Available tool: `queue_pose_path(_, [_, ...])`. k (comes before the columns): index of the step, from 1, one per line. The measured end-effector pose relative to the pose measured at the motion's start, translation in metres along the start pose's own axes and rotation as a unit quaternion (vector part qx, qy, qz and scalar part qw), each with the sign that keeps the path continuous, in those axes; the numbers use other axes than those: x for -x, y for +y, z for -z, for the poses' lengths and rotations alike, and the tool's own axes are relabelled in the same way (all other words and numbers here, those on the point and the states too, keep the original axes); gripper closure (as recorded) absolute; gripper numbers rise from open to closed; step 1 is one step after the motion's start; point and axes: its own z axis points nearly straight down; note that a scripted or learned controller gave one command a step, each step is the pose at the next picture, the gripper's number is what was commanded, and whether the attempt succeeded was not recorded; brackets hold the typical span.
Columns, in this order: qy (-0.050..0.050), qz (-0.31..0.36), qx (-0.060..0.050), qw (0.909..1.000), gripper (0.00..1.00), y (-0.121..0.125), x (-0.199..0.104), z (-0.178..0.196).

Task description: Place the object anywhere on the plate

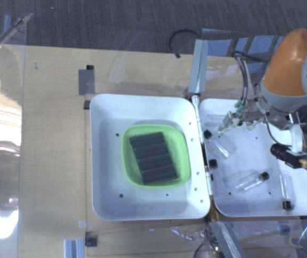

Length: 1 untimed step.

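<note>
Two white bins share the bench: left holds the green plate [181,149] under a dark block [153,157], right holds clear vials [251,180] below the gripper [234,118], presumably for picking.

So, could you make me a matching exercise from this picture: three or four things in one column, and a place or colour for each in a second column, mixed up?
Things:
1. plate
2. dark block
3. clear tubes
4. gripper

Places or colours:
A. lying in the right bin
B. green, in the left bin
C. on the plate
D. over the right bin's far-left part

Pairs: 1-B, 2-C, 3-A, 4-D
</note>
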Motion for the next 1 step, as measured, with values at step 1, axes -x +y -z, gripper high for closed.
queue_pose_path(1, [-0.001,0.026,0.001,0.9997,0.00,-0.0355,0.0959,0.0691])
